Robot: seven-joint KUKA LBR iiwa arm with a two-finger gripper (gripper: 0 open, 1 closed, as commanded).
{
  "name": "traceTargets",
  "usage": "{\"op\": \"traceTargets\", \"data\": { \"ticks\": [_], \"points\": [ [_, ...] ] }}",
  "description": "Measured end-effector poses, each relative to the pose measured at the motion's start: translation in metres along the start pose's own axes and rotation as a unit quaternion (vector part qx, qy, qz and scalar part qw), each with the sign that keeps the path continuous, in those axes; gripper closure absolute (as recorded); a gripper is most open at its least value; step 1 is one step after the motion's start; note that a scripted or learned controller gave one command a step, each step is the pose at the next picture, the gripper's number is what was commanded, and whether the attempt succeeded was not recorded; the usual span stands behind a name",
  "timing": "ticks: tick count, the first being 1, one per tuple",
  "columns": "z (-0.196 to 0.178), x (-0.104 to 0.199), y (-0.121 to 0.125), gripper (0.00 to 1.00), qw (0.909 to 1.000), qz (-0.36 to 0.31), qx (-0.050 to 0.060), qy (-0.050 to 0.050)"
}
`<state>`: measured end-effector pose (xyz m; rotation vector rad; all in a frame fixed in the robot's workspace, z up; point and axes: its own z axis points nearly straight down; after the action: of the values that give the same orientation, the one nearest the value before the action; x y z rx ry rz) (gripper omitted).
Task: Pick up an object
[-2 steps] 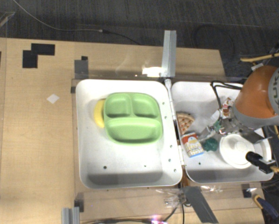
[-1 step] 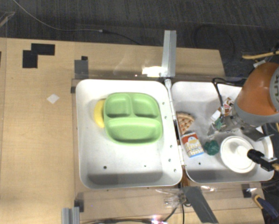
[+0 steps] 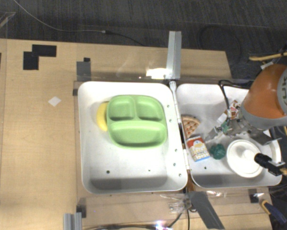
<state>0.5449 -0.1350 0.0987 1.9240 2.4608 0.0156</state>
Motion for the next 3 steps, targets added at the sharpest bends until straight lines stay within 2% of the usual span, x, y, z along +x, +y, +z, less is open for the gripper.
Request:
{"op": "traceTargets", "data": {
  "ticks": [1,2,3],
  "points": [
    [0.009,0.014,-0.049,0.00,0.9984,-0.057,0.000,0.000],
    [-0.001,0.014,-0.046,1.00,0.9984,-0.057,-0.002,-0.001],
    [-0.013,-0.046,-0.017,1.00,0.9982,-0.059,0.008,0.004]
  ]
}}
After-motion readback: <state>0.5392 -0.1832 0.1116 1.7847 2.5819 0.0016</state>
